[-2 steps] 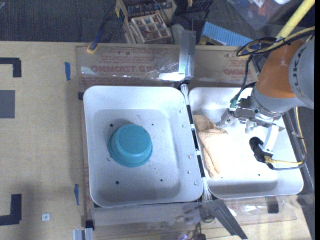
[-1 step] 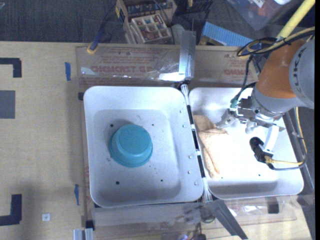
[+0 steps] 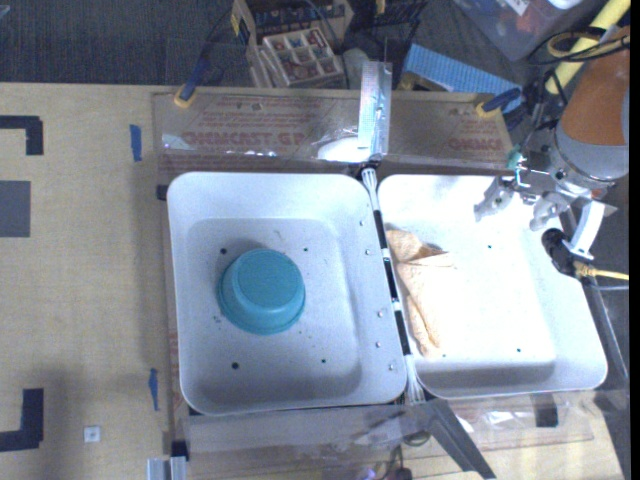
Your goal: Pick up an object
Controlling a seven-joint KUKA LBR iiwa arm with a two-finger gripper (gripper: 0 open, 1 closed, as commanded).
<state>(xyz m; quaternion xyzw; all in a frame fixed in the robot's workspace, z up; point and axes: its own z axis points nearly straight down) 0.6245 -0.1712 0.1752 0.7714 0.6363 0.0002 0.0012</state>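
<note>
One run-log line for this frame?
gripper: over right bin far edge, holding nothing | teal bowl: upside down, left bin | tan cloth: right bin

Overhead lighting is bright and uneven. The shallow white right-hand bin [image 3: 520, 358] is overexposed, its floor nearly featureless, whereas the shallow white left-hand bin [image 3: 200, 218] shows grey shading and a soft shadow beneath the upturned teal plastic bowl [image 3: 262, 289]. Focus is soft throughout; the background clutter appears dim.
</note>
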